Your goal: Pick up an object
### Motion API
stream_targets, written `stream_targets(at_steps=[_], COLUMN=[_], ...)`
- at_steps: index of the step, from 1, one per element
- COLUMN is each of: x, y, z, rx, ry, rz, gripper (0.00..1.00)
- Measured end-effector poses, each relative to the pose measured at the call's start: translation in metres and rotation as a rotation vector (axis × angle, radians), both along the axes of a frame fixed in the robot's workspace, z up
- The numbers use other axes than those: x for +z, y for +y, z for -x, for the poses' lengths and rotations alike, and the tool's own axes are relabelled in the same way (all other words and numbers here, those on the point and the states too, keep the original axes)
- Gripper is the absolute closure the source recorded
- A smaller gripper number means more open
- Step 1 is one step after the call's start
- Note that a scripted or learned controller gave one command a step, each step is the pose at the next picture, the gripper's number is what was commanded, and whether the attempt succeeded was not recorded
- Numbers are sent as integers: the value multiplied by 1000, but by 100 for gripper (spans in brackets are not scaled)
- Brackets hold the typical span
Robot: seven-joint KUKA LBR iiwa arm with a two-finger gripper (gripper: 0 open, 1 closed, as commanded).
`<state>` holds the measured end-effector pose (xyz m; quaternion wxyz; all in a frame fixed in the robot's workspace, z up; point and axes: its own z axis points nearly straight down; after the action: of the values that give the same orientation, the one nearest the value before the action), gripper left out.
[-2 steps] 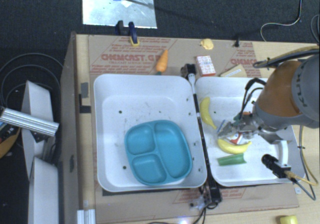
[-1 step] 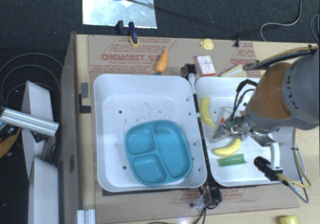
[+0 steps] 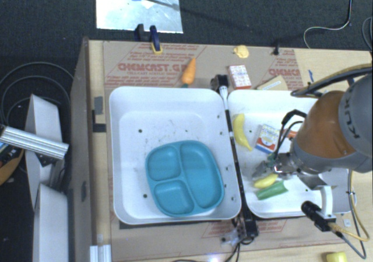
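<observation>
In the right bin [image 3: 256,211] lie a yellow banana [image 3: 240,131], a small white carton with red and blue print [image 3: 267,138], a short yellow piece [image 3: 266,181] and a green piece [image 3: 271,191]. My gripper [image 3: 273,167] reaches down at the bin's middle, just above the yellow and green pieces. The grey and orange wrist [image 3: 323,135] covers the bin's right half. A blue divided plate [image 3: 184,177] rests in the left bin [image 3: 131,138].
On the cardboard behind the bins lie an orange carrot [image 3: 188,71], a small red and white box [image 3: 239,76] and a yellow lump [image 3: 241,51]. A black divider [image 3: 232,150] separates the bins. Cables hang by the wrist [image 3: 288,126].
</observation>
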<state>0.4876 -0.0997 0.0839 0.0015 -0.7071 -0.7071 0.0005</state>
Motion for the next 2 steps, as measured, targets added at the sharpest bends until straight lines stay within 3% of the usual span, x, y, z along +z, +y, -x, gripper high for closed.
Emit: stream_targets(at_steps=[1,2], x=[1,0], y=[-22,-16], z=[-81,-18], rx=[5,0], ry=[-10,1], rz=[4,0], gripper=[0,0])
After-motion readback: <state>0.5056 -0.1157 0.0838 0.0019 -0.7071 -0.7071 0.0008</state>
